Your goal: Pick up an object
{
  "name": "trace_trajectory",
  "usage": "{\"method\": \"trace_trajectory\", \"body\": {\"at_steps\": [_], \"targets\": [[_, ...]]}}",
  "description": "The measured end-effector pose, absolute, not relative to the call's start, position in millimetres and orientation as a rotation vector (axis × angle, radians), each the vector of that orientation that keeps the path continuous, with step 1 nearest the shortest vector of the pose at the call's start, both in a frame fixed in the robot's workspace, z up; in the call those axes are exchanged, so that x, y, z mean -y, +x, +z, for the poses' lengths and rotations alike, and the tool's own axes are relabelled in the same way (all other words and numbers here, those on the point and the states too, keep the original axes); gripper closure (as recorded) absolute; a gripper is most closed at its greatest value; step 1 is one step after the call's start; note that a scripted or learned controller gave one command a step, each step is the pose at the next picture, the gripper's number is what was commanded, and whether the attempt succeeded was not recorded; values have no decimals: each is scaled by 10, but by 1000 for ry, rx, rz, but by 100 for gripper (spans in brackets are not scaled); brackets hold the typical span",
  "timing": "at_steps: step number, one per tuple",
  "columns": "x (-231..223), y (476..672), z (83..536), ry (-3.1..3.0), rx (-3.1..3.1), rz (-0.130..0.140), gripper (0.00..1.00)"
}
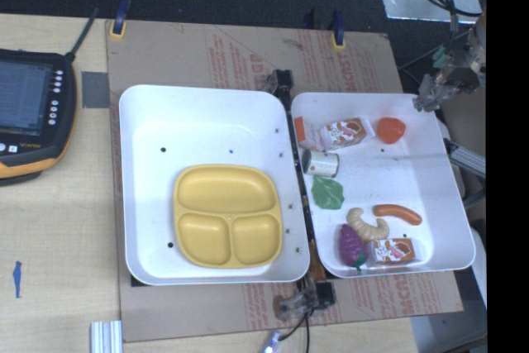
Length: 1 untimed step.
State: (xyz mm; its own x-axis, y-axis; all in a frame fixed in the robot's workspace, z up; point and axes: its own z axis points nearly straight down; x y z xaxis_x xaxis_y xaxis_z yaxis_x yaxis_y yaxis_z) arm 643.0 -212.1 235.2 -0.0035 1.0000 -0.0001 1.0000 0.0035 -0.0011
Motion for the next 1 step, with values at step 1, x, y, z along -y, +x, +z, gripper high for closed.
{"method": "trace_trajectory", "body": {"at_steps": [1], "targets": [[2115, 6333, 1949, -2215, 2226, 6, 100]]}}
